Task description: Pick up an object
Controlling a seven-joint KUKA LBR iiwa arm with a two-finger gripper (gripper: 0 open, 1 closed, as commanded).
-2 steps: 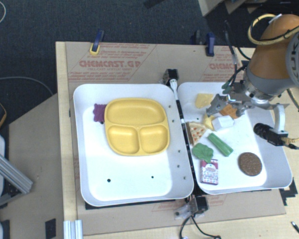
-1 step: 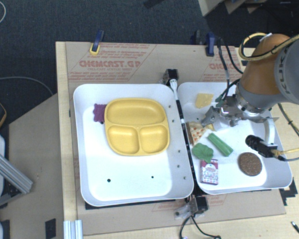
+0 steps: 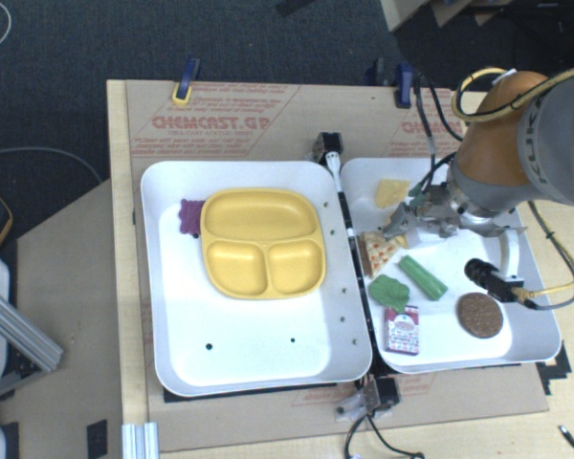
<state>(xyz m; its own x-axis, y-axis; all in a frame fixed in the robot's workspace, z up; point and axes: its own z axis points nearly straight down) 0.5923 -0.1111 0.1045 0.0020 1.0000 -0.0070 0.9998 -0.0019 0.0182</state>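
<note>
I've got gripper [image 3: 402, 220] low over pizza slice [image 3: 380, 251] at mid-right of frame, prob. lining up a pick; can't tell pincer state, wrist hides it.

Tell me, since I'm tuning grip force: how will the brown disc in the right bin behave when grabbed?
The brown disc lies flat on the right bin, so it probably won't roll. Its low profile likely leaves little edge to pinch. It looks small, probably light, and may slide if nudged.

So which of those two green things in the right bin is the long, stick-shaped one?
The green bar, lying slantwise just right of the pizza slice. The other green piece, below-left of it, is squat and lumpy.
</note>
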